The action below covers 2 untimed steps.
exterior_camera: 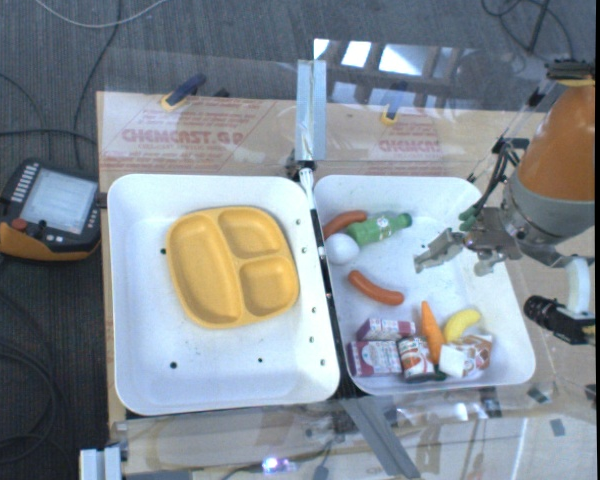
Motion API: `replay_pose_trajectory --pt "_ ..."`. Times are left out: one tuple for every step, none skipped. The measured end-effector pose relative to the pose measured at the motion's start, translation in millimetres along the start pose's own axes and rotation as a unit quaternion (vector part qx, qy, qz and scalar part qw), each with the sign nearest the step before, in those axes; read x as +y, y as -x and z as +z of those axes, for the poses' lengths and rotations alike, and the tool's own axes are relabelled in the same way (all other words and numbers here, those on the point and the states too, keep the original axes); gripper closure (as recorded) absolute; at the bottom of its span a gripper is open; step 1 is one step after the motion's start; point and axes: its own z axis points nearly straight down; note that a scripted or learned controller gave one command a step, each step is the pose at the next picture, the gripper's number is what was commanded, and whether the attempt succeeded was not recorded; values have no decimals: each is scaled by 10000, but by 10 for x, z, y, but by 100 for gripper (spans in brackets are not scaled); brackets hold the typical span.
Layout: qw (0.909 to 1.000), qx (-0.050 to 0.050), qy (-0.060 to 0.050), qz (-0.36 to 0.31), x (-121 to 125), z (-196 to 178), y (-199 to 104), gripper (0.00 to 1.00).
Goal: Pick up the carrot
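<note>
The carrot (432, 331) is a small orange tapered piece lying near the front of the right bin (500, 203), between a red-and-white carton (385, 329) and a yellow banana (462, 321). My gripper (453, 258) hangs over the right half of that bin, behind and slightly to the right of the carrot and apart from it. Its fingers (432, 253) are spread open with nothing between them.
The right bin also holds two red sausages (376, 288) (342, 222), a green bottle (377, 227), a white egg (341, 249) and several small cartons (412, 358) at the front. A yellow divided tray (232, 264) lies in the left bin (140, 368).
</note>
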Motion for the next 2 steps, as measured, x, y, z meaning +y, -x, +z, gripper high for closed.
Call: replay_pose_trajectory --pt "9992 9 60 -389 -141 1537 486 0" --pt "9992 2 84 -393 -121 1443 481 100"
